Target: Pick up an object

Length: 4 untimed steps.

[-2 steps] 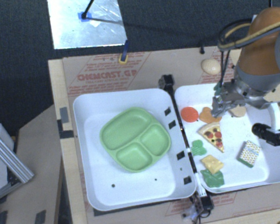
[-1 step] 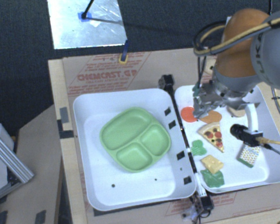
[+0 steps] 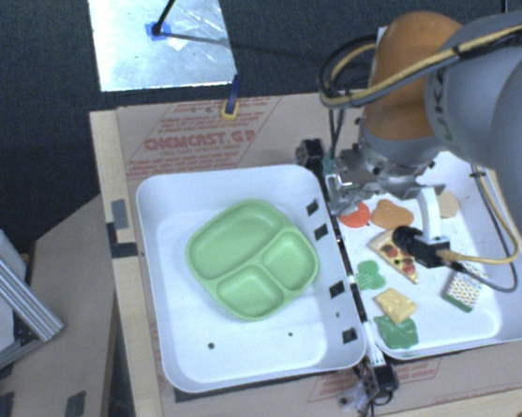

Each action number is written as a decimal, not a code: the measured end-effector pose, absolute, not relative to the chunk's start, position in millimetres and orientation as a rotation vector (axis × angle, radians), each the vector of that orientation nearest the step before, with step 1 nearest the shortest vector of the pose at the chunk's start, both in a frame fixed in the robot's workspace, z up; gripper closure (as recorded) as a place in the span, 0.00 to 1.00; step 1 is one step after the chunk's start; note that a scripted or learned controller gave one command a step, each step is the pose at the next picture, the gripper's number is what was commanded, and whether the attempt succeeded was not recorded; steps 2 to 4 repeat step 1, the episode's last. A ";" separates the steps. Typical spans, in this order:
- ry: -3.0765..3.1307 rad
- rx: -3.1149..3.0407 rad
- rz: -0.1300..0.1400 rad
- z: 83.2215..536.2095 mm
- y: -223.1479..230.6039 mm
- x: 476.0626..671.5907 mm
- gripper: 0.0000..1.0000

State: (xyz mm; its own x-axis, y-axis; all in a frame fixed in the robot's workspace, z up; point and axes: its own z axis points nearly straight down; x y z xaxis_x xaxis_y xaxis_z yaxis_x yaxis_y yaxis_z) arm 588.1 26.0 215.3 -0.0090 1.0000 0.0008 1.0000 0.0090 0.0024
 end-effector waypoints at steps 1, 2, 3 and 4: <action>2.230 2.212 0.004 216.2 52.2 596.5 1.00; 2.230 2.212 0.004 216.2 52.2 596.5 1.00; 2.230 2.212 0.004 216.2 52.2 596.5 1.00; 2.230 2.212 0.004 216.2 52.2 596.5 1.00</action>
